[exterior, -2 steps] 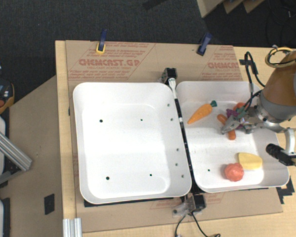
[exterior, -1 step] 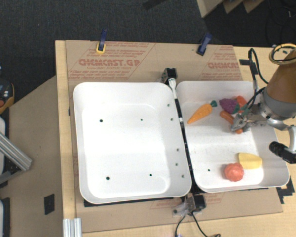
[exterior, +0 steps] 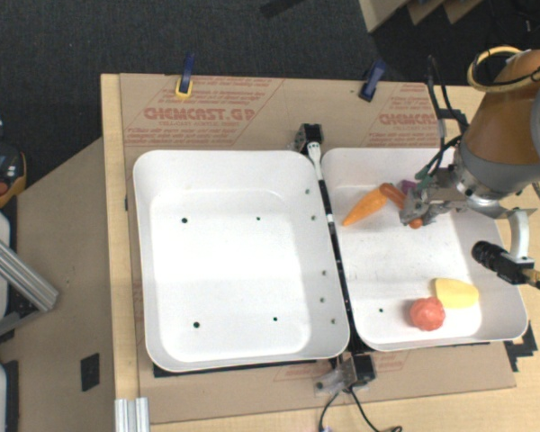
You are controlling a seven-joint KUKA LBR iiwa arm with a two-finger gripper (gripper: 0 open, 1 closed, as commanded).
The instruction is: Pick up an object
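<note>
I have the gripper (exterior: 418, 207) low in the right bin (exterior: 499, 327), finger state indiscernible; the carrot (exterior: 365, 207) lies just beside it toward the dividing edge, long axis pointing at the gripper.

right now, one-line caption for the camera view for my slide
KUKA arm's gripper low in the right bin beside an orange carrot, with a red ball and yellow piece nearby.

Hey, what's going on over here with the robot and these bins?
A grey robot arm reaches in from the right, and its hand is low over the right bin, close to an orange carrot-shaped piece and some small items beside it. Whether it has caught anything is unclear. A red ball and a yellow piece lie together near that bin's front. The left bin sits alongside.
</note>
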